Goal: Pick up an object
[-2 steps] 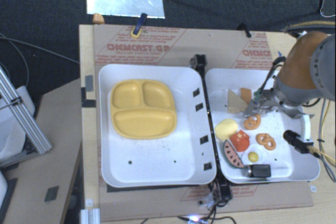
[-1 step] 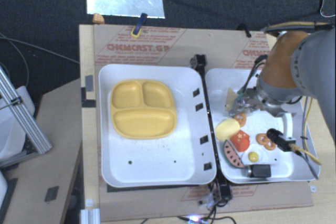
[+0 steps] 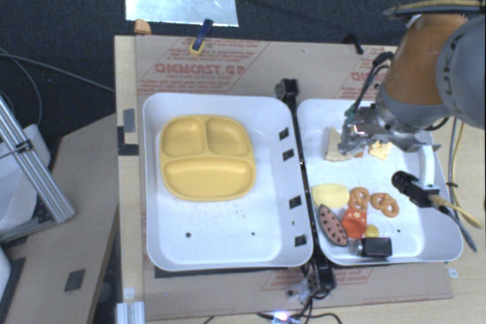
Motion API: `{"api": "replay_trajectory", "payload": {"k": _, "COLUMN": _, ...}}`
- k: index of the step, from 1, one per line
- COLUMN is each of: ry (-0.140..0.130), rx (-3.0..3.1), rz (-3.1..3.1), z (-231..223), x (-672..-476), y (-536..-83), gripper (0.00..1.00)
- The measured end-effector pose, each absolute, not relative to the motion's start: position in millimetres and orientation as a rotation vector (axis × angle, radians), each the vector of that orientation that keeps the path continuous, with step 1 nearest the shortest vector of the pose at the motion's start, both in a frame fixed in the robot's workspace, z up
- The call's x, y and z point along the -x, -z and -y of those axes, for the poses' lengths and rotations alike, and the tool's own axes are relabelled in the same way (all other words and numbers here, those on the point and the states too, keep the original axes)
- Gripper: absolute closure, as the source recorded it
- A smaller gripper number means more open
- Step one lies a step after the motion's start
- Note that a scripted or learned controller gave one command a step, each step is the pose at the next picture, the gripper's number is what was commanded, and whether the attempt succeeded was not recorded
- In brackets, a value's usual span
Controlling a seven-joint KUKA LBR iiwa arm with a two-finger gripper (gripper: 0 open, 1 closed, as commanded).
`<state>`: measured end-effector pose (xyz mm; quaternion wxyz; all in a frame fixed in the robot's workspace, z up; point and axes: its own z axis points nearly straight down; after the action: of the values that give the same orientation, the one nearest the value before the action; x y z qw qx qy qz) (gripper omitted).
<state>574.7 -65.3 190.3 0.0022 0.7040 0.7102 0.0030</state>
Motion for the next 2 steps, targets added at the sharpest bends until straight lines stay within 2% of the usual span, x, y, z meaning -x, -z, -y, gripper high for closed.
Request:
{"api": "replay_trajectory", "payload": {"k": 1, "ry": -0.003, "rx": -2.216, "rz": -2.224, "z": 68.2, "x": -574.4, "y": -184.7, "gripper": 0.00}}
{"api": "replay_trajectory", "payload": {"k": 2, "ry": -0.001, "rx": -2.221, "rz": -2.218, "z": 121.6, "x": -618.5, "y": -97.4, "gripper": 0.00}}
